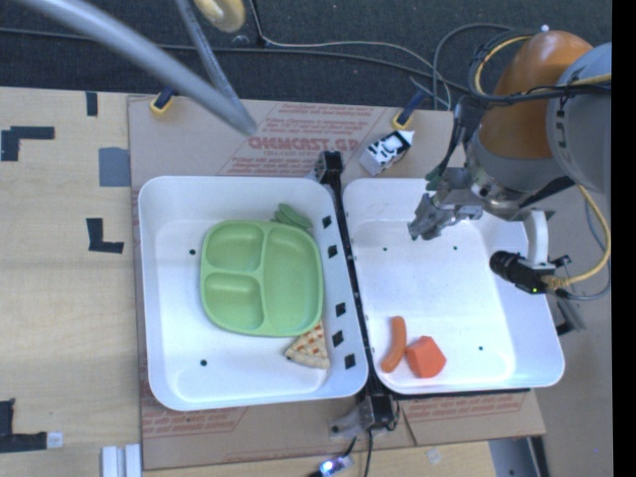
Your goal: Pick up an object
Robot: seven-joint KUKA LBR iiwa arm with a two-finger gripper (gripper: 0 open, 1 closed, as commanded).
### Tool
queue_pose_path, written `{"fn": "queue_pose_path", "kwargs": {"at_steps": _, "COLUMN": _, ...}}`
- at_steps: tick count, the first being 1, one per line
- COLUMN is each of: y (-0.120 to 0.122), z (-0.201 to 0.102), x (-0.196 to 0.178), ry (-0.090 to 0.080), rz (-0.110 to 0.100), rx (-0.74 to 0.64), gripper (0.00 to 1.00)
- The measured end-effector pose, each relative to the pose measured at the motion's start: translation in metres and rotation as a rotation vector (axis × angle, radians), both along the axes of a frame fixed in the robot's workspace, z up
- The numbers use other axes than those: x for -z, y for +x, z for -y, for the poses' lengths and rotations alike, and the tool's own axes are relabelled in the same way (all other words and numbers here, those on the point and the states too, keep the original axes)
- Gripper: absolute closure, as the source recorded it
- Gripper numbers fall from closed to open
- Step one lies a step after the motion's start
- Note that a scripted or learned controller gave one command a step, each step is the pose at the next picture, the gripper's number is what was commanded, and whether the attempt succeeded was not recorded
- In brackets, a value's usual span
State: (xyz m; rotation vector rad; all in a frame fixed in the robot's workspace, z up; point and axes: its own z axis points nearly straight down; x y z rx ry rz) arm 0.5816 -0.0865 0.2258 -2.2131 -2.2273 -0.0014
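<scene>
Wooden counter (60,266) carries my two bins. My pincer (429,222) hangs empty, fingers apart, over the right bin (497,366), well behind its carrot (397,343); nothing picked yet.

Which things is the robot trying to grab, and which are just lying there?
For the job: hand, orange sausage, orange block, both in the right bin.

Just lying about: green divided plate, pizza slice, green piece behind the plate, left bin.
</scene>
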Motion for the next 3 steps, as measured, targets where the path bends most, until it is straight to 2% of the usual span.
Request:
{"fn": "queue_pose_path", "kwargs": {"at_steps": 2, "y": 0.024, "z": -0.088, "x": -0.002, "ry": 0.000, "rz": 0.000, "rx": 0.000, "gripper": 1.00}}
{"fn": "queue_pose_path", "kwargs": {"at_steps": 3, "y": 0.027, "z": -0.147, "x": -0.008, "ry": 0.000, "rz": 0.000, "rx": -0.001, "gripper": 1.00}}
